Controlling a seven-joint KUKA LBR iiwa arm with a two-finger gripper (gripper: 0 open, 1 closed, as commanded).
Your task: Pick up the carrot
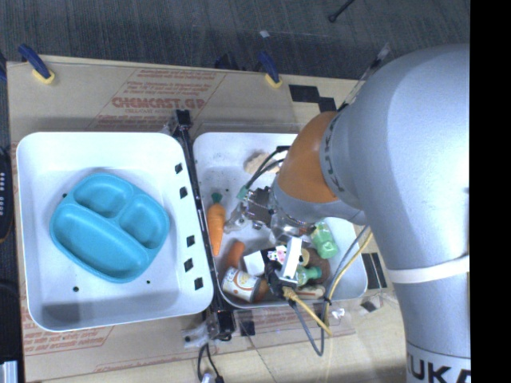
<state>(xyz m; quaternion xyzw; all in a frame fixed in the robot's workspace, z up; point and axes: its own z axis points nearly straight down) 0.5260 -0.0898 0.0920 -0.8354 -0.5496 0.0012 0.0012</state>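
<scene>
The carrot [215, 225] is orange with a small green top. It lies lengthwise along the left wall of the right bin [209, 152], with its green end pointing to the far side. My gripper [249, 211] hangs low in the right bin, just to the right of the carrot, under the orange wrist band. I see nothing between the gripper and the carrot, and the carrot rests on the bin floor. The arm covers much of the bin's right half.
A brownish-orange sausage-like piece [233, 253] lies just in front of the carrot, and a small jar [239, 282] lies at the near edge. A green toy [323, 242] and several small items crowd the near right. The left bin [32, 166] holds a blue divided plate [110, 225].
</scene>
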